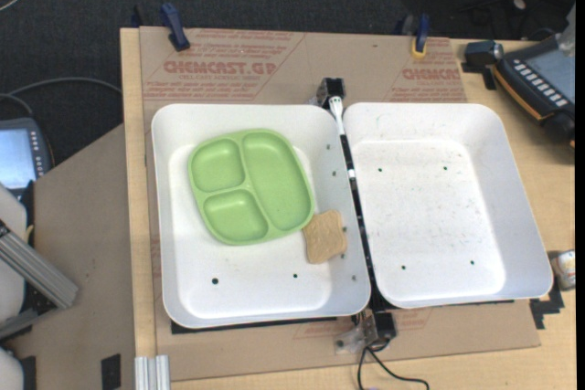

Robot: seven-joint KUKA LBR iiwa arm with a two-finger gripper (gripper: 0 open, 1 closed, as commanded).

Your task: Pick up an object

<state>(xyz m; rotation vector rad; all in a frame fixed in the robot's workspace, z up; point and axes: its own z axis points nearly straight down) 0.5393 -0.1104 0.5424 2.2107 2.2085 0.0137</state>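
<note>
Since my gripper's opening cannot be told here, I judge the small tan square sponge my likeliest pick, lying flat in the left white bin, touching the green three-compartment plastic plate at its lower right.

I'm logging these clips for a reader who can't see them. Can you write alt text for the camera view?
Two shallow white bins sit side by side on a cardboard-covered bench. The left bin holds a green divided plate and, at the plate's lower right edge, a small tan sponge-like piece. The right bin shows dark specks on its floor.
</note>
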